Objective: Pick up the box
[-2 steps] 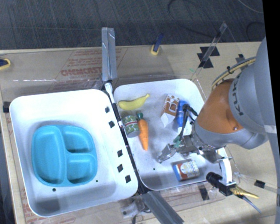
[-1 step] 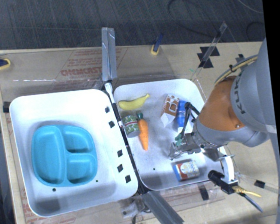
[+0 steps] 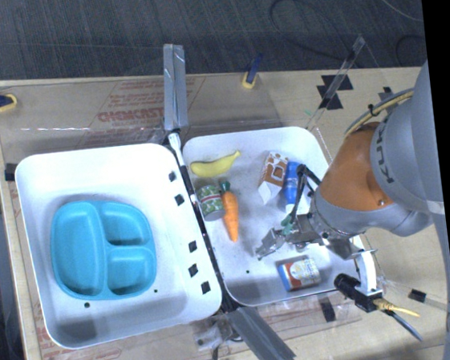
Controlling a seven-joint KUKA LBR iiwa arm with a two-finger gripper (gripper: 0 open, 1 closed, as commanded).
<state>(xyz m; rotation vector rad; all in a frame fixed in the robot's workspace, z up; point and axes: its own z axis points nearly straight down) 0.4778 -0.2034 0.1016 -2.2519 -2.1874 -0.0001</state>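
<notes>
Arm: the grey arm (image 3: 404, 159) reaches over the right rim of the right bin (image 3: 258, 296), its orange band above the wrist, so the tool hangs inside that bin.
Gripper: the gripper (image 3: 271, 242) is low over the bin floor, near the middle of the right bin, its metal fingers pointing toward the left wall.
Jaws: they appear slightly apart with nothing between them; judged as not gripping.
Box: the box (image 3: 273, 170), brown and white, lies tilted near the back right corner of the right bin, well clear of the fingertips and partly beside a blue object (image 3: 292, 184) that touches or overlaps its right side.
Can: a small can (image 3: 299, 272) lies on its side near the front edge, just beside the gripper.
Other items: a banana (image 3: 214, 165) at the back left corner; a jar (image 3: 210, 200) and a carrot (image 3: 231, 215) along the left wall.
Left bin: the left bin (image 3: 104, 326) carries a blue divided tray (image 3: 102, 249).
Task state: judged not yet done; the box is untouched.
Next move: likely a lift and a shift toward the back right corner, approaching from the box's free left side to avoid the blue object.
</notes>
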